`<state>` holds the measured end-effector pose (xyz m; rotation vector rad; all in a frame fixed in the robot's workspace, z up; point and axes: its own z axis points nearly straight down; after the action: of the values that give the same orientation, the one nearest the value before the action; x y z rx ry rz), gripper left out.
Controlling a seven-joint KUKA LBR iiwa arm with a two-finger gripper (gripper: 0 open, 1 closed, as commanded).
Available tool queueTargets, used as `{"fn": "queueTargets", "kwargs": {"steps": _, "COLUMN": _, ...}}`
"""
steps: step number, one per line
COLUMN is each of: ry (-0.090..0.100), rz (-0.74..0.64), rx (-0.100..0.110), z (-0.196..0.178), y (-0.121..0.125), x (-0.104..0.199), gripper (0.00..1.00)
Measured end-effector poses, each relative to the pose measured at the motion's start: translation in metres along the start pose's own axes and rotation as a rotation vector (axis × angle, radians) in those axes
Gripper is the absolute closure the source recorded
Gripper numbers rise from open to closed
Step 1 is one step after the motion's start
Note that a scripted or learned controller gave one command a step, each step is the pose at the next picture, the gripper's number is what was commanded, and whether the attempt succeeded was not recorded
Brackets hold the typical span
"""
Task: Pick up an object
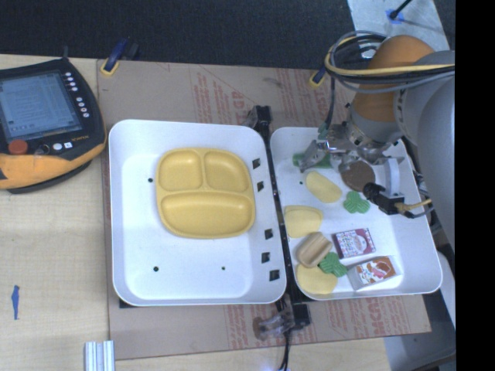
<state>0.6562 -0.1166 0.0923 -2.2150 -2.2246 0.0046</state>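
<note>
Nothing lifted yet | gripper low at far end of right bin, finger state cannot be told | candidates: pale yellow food piece just beside it, green piece near | remaining: grasp, lift

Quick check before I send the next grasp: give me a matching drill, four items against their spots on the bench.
Items:
1. yellow divided plate
2. teach pendant
3. hot dog toy
4. red and white packet

Places:
A. right bin's front right corner
B. on the bench, left of both bins
C. middle of the left bin
D. right bin, against the green leaf toy

Pairs: 1-C, 2-B, 3-D, 4-A
</note>
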Motion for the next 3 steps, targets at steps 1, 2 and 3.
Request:
{"fn": "queueTargets", "kwargs": {"steps": 1, "ry": 0.0, "rz": 0.001, "rx": -0.001, "z": 0.0, "y": 0.0, "x": -0.001, "gripper": 0.0}}
{"fn": "queueTargets", "kwargs": {"steps": 2, "ry": -0.001, "rz": 0.001, "rx": -0.003, "z": 0.0, "y": 0.0, "x": -0.006, "gripper": 0.0}}
{"fn": "queueTargets", "kwargs": {"steps": 3, "ry": 0.0, "rz": -0.002, "rx": 0.003, "z": 0.001, "y": -0.02, "x": 0.022, "gripper": 0.0}}
